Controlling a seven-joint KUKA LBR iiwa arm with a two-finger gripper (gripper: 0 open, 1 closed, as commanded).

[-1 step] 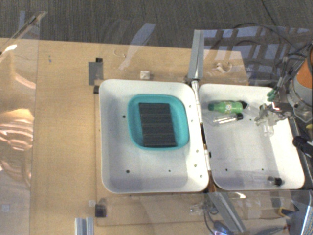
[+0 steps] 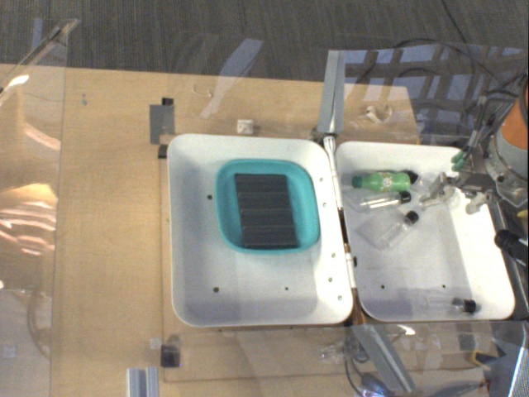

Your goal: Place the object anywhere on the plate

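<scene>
A teal plate (image 2: 226, 215) with rounded corners lies in the left bin (image 2: 248, 300). A dark grey ridged slab (image 2: 266, 211) rests on its middle. In the right bin (image 2: 430, 271), a green bottle (image 2: 382, 180) lies on its side near the far wall. Two clear bottles with black caps lie just below it, one (image 2: 382, 201) close under the green bottle and one (image 2: 390, 231) nearer the bin's middle. My gripper (image 2: 453, 187) hangs at the far right corner of the right bin, to the right of the green bottle. Nothing shows in its grasp.
Another clear bottle with a black cap (image 2: 446, 304) lies along the near wall of the right bin. The grey arm with its orange band (image 2: 517, 126) comes in over that bin's right rim. A metal divider (image 2: 332, 98) stands behind the gap between the bins.
</scene>
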